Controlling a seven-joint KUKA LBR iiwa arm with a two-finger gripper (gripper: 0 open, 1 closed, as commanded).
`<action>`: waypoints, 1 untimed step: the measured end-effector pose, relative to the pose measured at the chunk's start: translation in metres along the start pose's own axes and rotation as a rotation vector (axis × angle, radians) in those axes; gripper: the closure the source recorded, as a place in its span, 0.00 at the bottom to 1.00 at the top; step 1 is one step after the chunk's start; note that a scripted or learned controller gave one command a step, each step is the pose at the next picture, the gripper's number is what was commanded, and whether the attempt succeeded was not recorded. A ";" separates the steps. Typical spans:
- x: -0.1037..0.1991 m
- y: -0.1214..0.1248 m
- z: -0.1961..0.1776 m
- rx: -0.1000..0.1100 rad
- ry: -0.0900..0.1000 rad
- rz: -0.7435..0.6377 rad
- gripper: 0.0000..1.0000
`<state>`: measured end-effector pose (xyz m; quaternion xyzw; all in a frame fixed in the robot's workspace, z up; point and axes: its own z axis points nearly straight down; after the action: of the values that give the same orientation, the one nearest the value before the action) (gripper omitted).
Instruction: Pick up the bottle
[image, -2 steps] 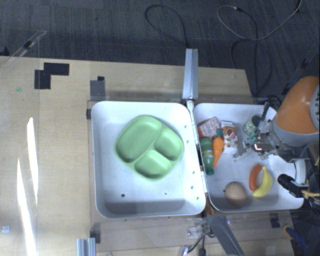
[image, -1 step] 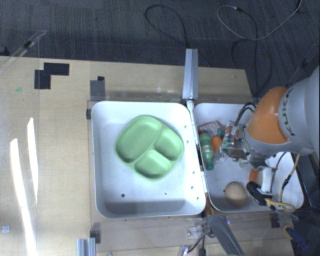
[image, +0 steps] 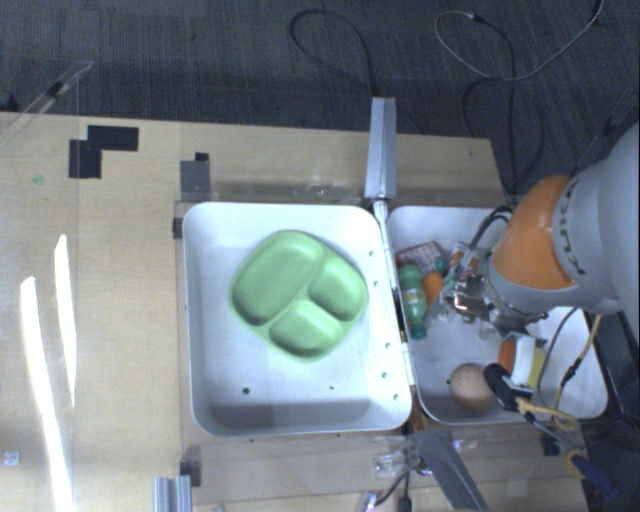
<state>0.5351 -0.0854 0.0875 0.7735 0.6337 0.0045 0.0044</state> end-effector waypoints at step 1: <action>0.017 0.005 -0.095 0.012 -0.002 0.133 0.00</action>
<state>0.5417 -0.0700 0.1824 0.8139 0.5811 -0.0001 0.0002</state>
